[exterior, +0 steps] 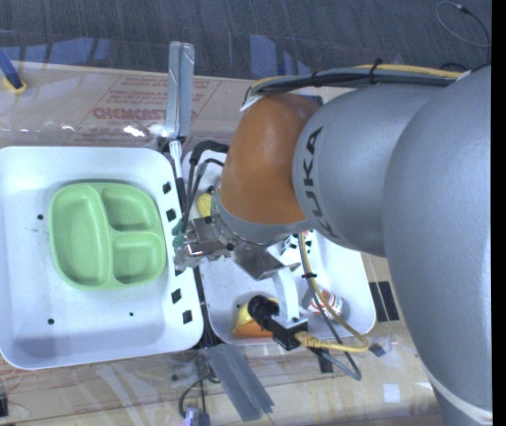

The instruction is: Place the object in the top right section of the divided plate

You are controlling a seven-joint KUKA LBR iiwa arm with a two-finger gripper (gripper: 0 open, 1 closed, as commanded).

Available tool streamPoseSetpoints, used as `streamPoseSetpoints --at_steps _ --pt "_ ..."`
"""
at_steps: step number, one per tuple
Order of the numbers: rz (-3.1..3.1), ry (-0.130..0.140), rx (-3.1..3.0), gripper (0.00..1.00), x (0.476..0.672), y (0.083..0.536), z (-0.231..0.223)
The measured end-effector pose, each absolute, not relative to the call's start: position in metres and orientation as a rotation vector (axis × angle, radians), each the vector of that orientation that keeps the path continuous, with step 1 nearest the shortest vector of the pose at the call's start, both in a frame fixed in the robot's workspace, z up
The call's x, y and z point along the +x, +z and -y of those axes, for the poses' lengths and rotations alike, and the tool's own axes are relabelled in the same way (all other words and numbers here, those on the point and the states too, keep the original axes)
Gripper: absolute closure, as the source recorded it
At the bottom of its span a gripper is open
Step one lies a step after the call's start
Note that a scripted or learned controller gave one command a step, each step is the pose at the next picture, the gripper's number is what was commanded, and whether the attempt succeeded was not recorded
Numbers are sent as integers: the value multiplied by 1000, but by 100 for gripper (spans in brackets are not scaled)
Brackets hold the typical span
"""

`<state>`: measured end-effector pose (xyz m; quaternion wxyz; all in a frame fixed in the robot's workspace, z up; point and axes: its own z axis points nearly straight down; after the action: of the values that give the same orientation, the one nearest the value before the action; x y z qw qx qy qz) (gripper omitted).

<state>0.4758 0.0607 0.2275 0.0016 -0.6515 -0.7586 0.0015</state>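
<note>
A light green divided plate (108, 233) lies in the left white bin (22, 327), one long section on its left and two smaller ones on its right; all sections look bare. The arm's orange band (266, 162) and grey body cover most of the right bin (359, 309). My gripper (193, 240) hangs low over the wall between the two bins, just right of the plate. A yellow object (204, 204) peeks out beside the wrist. An orange and yellow object (246, 325) lies at the right bin's front edge.
A small multicoloured item (328, 306) sits in the right bin under the arm. A grey metal bar (180, 87) stands upright behind the bins, on a plastic-covered board.
</note>
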Motion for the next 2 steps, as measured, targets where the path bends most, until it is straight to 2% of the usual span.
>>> streamPoseSetpoints --at_steps 1,2 --pt "2349 7 -2080 100 486 190 -31" --pt "2276 6 -2159 100 476 191 23"
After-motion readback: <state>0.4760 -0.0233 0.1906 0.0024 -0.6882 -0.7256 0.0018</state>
